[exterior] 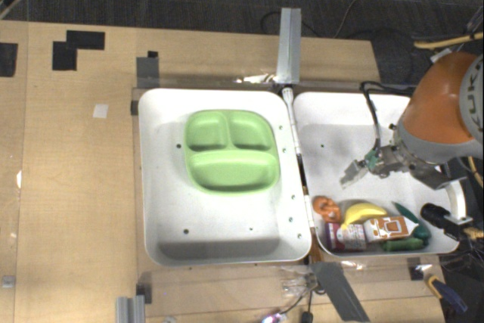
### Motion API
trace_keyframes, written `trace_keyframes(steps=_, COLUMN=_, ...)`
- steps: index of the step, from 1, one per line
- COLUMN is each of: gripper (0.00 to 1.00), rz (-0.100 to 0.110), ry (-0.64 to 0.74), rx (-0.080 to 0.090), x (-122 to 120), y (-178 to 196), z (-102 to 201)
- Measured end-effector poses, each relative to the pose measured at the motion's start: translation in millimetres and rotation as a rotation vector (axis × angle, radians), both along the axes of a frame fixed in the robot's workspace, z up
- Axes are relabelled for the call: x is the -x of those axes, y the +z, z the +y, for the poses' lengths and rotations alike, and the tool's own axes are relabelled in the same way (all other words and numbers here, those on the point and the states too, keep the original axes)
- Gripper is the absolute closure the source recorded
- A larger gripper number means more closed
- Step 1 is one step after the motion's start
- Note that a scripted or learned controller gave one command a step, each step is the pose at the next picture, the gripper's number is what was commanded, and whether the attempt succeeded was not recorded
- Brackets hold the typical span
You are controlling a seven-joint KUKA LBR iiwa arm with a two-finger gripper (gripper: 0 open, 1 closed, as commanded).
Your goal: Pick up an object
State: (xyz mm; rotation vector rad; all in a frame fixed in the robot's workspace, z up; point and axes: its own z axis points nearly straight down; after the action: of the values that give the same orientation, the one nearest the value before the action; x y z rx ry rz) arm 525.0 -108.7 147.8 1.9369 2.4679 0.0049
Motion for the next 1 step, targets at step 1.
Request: trace_keyframes(steps=1, gripper=0.0, rz=0.002, ry=-0.055, rx=-0.001, x=0.5, y=-15.3, z=6.8)
